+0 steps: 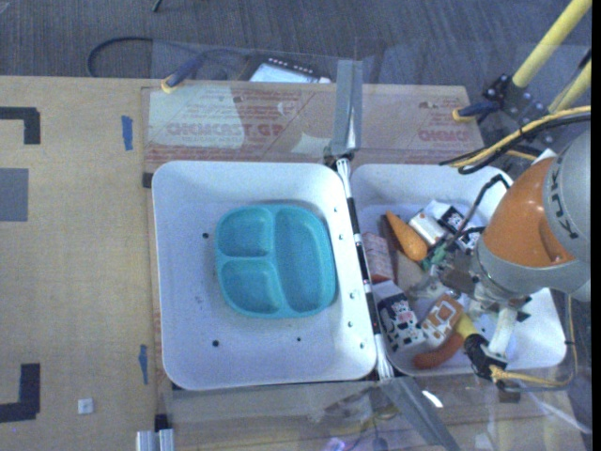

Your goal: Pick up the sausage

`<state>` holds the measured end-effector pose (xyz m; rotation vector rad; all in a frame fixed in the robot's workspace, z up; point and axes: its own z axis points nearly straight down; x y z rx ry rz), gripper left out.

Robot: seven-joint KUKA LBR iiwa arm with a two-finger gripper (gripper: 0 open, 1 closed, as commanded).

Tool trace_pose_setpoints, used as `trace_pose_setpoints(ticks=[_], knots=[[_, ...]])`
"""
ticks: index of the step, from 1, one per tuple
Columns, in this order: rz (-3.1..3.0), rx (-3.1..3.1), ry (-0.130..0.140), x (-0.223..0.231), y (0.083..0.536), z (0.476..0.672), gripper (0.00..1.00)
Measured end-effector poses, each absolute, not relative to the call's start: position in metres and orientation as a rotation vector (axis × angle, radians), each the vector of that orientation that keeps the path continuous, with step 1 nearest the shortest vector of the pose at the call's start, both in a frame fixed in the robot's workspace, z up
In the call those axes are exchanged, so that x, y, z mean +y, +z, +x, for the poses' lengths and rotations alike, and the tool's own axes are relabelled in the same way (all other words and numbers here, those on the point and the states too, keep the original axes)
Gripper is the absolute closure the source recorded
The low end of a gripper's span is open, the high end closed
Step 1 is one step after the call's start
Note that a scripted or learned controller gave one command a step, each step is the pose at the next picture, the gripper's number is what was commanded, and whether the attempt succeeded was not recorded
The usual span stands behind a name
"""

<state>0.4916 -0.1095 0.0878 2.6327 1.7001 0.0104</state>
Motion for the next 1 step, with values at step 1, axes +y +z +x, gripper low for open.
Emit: trace_pose_setpoints(ticks=[1], knots=[[2.741, 1.527, 0.007, -0.1803, 0.086, 0.4935, 0.0]])
